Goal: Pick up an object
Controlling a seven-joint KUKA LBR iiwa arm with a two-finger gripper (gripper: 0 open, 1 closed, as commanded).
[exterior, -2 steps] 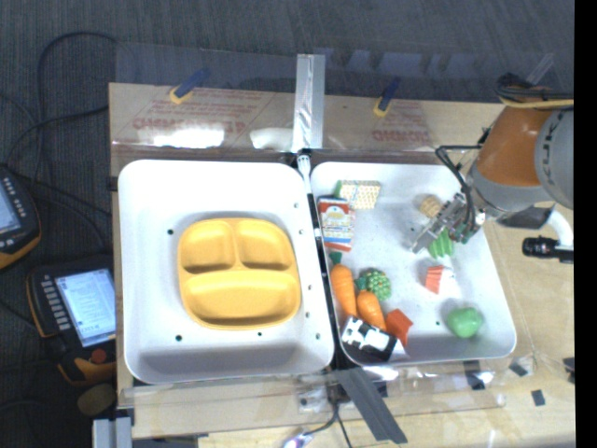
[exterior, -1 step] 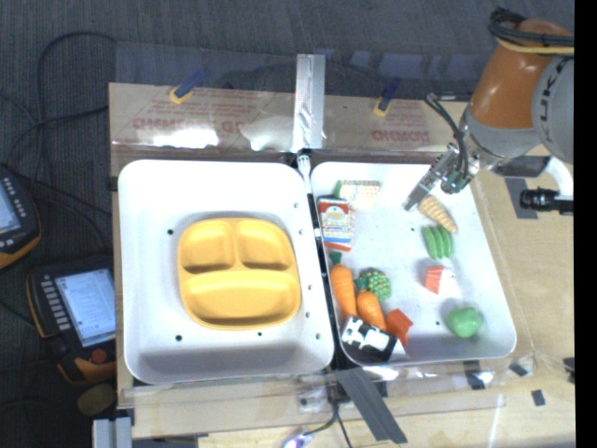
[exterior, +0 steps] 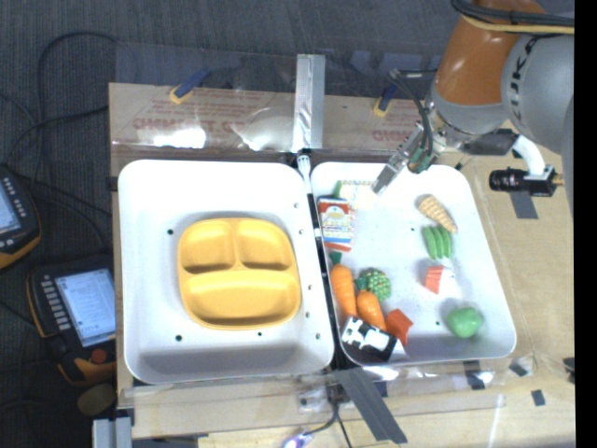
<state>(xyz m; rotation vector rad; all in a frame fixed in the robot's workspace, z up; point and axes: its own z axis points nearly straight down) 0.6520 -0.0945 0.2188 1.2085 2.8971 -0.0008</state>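
Observation:
The right bin holds several toy foods. A red and white carton lies at its left wall, with two orange carrots and a green and red berry below it. A tan corn piece, a green pod, a red and white slice and a green ball run down the right side. A black and white toy and a red piece sit at the front. My gripper hangs over the bin's back edge, above and right of the carton, holding nothing that I can see.
The left bin bears a yellow divided tray. A small green and white item lies at the back of the right bin near the gripper. The arm comes in from the upper right.

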